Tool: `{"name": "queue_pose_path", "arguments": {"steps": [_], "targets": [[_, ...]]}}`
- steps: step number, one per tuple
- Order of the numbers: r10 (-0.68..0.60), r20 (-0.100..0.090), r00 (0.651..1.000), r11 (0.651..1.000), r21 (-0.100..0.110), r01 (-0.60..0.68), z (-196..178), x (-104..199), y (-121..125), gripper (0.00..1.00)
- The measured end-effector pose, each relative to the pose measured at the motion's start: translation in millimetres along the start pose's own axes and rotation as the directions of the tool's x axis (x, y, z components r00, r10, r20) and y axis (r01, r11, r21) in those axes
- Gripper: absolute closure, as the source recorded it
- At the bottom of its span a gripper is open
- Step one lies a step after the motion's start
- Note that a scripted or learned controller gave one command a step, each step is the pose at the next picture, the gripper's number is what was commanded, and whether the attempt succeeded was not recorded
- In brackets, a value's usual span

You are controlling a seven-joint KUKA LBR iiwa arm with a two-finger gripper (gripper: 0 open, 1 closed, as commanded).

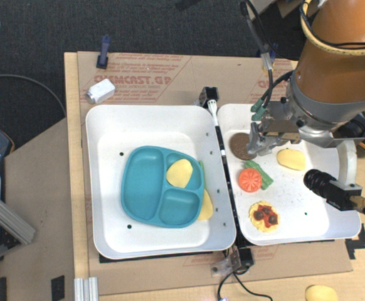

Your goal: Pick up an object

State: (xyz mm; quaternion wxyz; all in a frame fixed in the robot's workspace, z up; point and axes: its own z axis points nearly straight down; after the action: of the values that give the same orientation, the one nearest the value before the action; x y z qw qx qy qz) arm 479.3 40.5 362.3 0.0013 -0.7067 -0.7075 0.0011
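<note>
One flat brown disc [238, 145] lies by the hand [256, 149].

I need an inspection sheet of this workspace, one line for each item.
Surface: left bin and right bin side by side on a cardboard sheet.
Job's things: in right bin, brown disc, tomato toy, yellow lump, pizza toy.
Clutter: in left bin, blue tray with yellow piece in one compartment.
Gripper: the gripper is low in right bin, beside brown disc.
Cables: black cable above the gripper.
Surroundings: dark carpet; white block and blue clip on the cardboard.
</note>
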Motion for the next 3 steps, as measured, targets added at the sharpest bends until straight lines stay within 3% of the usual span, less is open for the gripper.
{"name": "queue_pose_path", "arguments": {"steps": [1, 2, 3], "targets": [[0.004, 0.001, 1.0, 1.0, -0.007, -0.004, -11.3, -23.2, 0.3, 1.0], [0.007, 0.001, 1.0, 1.0, 0.006, -0.007, 59.8, -65.7, 11.4, 1.0], [-0.002, -0.001, 1.0, 1.0, 0.001, 0.002, 69.7, -24.9, -0.5, 1.0]]}}
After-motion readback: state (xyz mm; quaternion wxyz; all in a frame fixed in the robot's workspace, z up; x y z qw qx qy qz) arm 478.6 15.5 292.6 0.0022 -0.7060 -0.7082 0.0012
